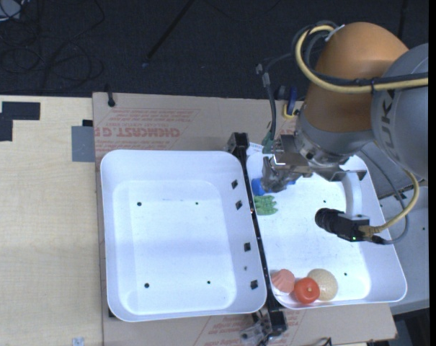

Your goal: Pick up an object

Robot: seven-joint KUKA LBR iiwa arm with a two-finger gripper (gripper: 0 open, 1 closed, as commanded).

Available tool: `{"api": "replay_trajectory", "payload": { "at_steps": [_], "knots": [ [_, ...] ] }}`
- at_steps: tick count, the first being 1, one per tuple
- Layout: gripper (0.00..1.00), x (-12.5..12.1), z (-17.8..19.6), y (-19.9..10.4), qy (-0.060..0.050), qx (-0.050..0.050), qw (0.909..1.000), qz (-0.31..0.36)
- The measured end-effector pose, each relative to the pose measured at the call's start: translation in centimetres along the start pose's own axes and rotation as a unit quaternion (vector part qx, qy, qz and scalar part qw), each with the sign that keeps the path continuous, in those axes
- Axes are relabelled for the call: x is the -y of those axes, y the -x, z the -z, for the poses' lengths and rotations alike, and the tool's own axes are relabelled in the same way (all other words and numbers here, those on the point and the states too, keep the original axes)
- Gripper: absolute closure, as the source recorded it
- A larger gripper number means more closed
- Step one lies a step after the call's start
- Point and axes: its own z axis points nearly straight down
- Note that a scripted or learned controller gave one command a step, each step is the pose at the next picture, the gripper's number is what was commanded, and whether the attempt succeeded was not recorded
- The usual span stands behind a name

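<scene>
The gripper (277, 181) is lowered at the left wall of the right bin (390, 280), just above a blue object (258, 187) and a green object (266, 206); whether it is open or closed cannot be told. Open floor is seen toward the near edge, where a pink piece (282, 280), a red ball (306, 290) and a beige ball (323, 283) are grouped. The left bin (109, 193) is set just beside.
</scene>
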Motion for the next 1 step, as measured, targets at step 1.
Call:
{"api": "replay_trajectory", "payload": {
  "at_steps": [1],
  "knots": [
    [1.00, 6.30, 14.22, -2.46, 0.006, -0.002, 1.0000, -0.001]
  ]
}}
